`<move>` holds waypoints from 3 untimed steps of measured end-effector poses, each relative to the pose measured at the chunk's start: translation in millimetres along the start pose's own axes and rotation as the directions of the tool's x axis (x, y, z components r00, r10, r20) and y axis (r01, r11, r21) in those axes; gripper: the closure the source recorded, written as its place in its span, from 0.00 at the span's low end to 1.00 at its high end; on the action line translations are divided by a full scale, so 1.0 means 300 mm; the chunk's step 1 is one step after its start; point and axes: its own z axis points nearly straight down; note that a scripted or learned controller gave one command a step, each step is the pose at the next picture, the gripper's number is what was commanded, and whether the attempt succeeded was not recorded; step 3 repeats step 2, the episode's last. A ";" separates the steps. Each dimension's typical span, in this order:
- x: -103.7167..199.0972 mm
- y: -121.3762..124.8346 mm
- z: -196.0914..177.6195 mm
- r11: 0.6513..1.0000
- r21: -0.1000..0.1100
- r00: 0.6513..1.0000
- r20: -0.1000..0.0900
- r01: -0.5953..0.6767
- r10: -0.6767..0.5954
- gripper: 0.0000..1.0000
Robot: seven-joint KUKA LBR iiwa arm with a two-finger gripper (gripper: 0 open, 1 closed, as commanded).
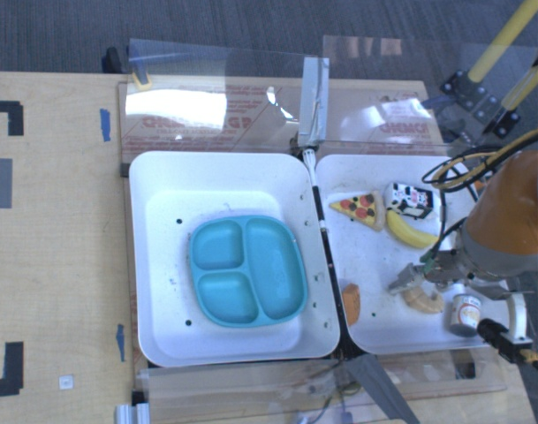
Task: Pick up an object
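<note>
The right bin holds several small items. A toy pizza slice lies at its back left, with a yellow banana and a black-and-white item beside it. An orange-brown piece rests against the bin's left wall. My gripper hangs low over the bin's front right part. It is just above a tan, bread-like item, and nothing shows held in it. A small can lies to the right of the tan item, partly under the arm.
The left bin carries a blue divided plate in its middle. A clear plastic sheet stands behind both bins. The grey arm with its orange band covers the right bin's right side, cables looping above it.
</note>
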 end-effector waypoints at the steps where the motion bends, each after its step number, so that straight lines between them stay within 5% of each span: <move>1: 0.000 0.006 -0.036 1.000 -0.006 1.000 0.002 -0.001 0.001 1.00; 2: 0.153 -0.022 -0.409 0.964 0.002 0.964 0.000 -0.267 0.267 1.00; 3: 0.153 -0.022 -0.409 0.964 0.002 0.964 0.000 -0.267 0.267 1.00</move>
